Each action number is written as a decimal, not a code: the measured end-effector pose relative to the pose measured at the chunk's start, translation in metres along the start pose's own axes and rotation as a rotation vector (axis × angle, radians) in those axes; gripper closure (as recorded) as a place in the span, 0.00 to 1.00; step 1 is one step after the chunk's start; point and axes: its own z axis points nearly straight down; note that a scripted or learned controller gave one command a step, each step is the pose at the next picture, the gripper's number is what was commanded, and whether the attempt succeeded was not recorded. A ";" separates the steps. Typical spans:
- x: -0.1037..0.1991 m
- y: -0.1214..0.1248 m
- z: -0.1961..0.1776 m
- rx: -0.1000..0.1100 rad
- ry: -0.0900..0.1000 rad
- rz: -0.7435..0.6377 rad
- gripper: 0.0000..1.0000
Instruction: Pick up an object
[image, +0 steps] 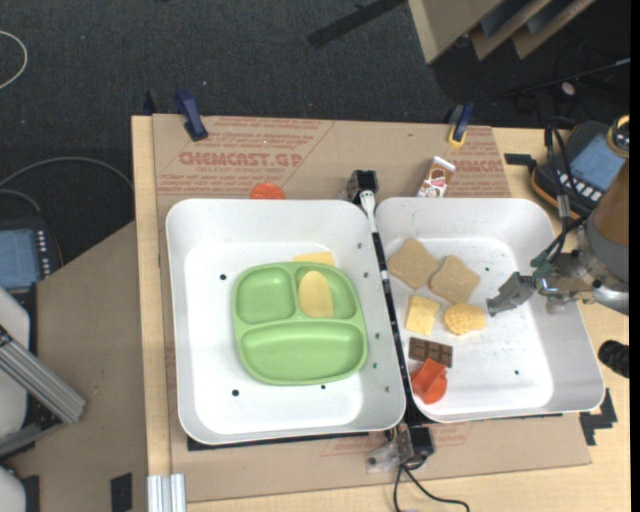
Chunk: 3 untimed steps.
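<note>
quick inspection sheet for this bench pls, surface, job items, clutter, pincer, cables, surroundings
surface: cardboard sheet under left bin and right bin
job's things: right bin holds two bread slices, cheese wedge, yellow waffle, chocolate bar, orange piece; left bin holds green divided plate
clutter: small carton behind right bin
grippers: pincer low over right bin, beside waffle
cables: black cable at front edge
surroundings: dark floor

Blue clamps (190, 114) on the cardboard-covered bench (300, 152), small brown-and-white carton (436, 178) behind the bins.
</note>
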 end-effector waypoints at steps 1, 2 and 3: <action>0.048 0.022 0.130 -0.005 -0.003 -0.003 0.00; 0.055 0.009 0.127 0.003 0.002 0.001 0.00; 0.059 -0.014 0.128 0.004 0.002 0.001 0.00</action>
